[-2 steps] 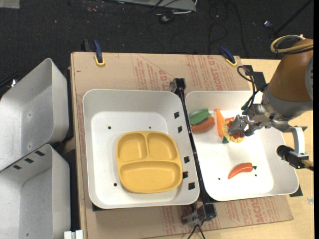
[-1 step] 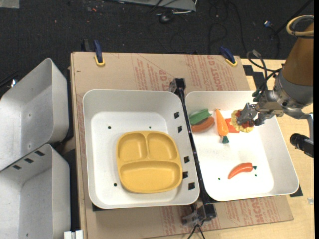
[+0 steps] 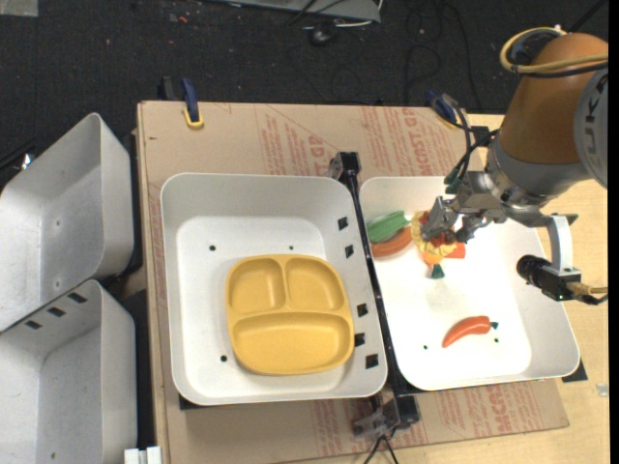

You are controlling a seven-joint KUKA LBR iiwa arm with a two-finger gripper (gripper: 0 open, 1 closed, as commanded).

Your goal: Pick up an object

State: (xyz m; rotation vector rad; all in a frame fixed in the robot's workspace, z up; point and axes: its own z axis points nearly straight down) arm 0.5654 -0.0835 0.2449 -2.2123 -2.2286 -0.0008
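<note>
In the right bin (image 3: 542, 356), my gripper (image 3: 445, 228) hangs low over a small yellow-and-red toy (image 3: 440, 249) with a green tip, near the bin's far middle. Just left of it lie a green piece (image 3: 387, 225) on top of an orange-red piece (image 3: 392, 245), close to the bin's left wall. An orange chili pepper (image 3: 467, 330) with a dark stem lies alone toward the bin's front. The gripper's body hides the fingertips and part of the yellow-and-red toy.
The left bin (image 3: 193, 259) holds a yellow divided plate (image 3: 288, 314) with three compartments. A black divider (image 3: 368, 278) runs between the bins. Two more white bins (image 3: 58, 211) stand off the bench at the left.
</note>
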